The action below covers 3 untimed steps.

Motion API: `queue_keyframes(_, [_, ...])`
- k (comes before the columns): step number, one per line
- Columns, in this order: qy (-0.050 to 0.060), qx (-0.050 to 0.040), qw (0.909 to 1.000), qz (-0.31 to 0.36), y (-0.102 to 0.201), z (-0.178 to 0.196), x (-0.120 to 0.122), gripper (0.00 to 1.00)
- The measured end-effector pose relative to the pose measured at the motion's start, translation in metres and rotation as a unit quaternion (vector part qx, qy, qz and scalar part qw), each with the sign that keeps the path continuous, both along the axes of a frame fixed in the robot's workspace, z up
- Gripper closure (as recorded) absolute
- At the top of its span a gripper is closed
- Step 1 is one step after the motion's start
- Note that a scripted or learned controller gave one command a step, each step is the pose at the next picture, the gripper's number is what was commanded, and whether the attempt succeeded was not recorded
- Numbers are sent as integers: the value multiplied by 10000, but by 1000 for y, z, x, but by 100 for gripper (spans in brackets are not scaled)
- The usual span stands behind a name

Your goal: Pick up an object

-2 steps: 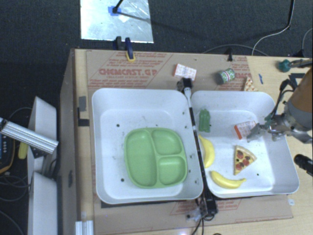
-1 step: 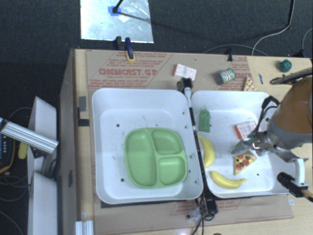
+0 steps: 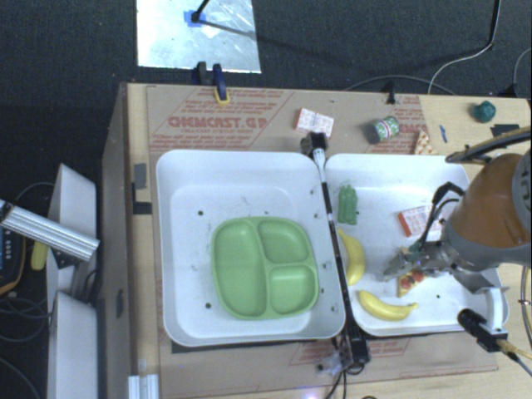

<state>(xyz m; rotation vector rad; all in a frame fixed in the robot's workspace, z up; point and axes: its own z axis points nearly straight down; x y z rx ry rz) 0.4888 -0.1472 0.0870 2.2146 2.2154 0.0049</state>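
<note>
Low in the right white bin (image 3: 391, 177), the grey metal pincer (image 3: 405, 266) hangs at the lower right of the frame, just above a small red-and-yellow toy piece (image 3: 407, 284); whether it is apart or together cannot be told. One yellow plastic banana (image 3: 384, 307) lies below it, another (image 3: 354, 258) left of it. A green divided plate (image 3: 264, 267) sits in the left white bin (image 3: 187, 181).

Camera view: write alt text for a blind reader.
The gripper hangs low in the right bin, over a pizza slice toy near two bananas. The left bin holds a green divided plate.
</note>
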Motion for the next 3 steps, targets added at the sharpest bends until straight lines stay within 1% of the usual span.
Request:
queue_keyframes(1, [-28, -13, 10000, -3, -1, 12, 2, 100])
queue_keyframes(2, [21, 11, 10000, -3, -20, 85, -1, 100])
queue_keyframes(3, [27, 17, 10000, 1, -19, 84, -2, 0])
